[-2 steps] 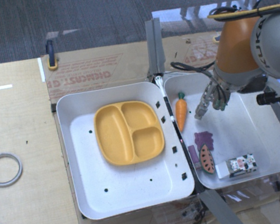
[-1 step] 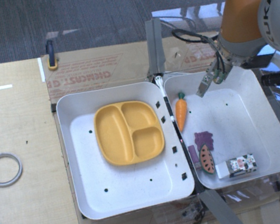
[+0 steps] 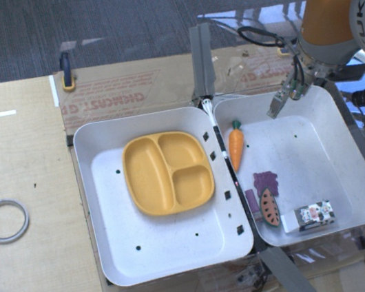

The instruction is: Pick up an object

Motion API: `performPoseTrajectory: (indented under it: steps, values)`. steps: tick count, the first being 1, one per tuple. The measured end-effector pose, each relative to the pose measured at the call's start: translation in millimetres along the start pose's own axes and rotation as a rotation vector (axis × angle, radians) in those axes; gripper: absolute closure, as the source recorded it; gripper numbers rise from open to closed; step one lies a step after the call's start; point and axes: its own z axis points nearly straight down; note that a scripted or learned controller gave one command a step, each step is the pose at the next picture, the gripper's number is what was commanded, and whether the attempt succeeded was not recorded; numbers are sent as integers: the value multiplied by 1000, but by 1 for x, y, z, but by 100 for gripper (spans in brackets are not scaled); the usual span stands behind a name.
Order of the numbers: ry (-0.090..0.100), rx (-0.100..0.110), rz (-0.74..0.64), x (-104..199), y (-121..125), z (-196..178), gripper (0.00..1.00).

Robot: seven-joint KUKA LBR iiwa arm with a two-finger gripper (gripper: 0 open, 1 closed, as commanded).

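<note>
Two-finger gripper (image 3: 286,97) hung above right white bin (image 3: 323,152), 1 o'clock corner, finger state couldn't tell tbh. Orange toy carrot (image 3: 237,147) leaned on 9 o'clock wall, likely awkward grab, untouched.

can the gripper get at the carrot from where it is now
Probably yes. The gripper hangs over the right bin's far edge, and the carrot lies uncovered by the divider wall, nothing between them. That wall close beside it could crowd the approach.
</note>
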Motion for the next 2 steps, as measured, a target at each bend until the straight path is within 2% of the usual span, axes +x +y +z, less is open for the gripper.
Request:
performPoseTrajectory:
  steps: [1, 2]
  values:
    - [-1, 0, 77, -11, -19, 112, 100]
    - [1, 1, -5, 15, -56, 92, 100]
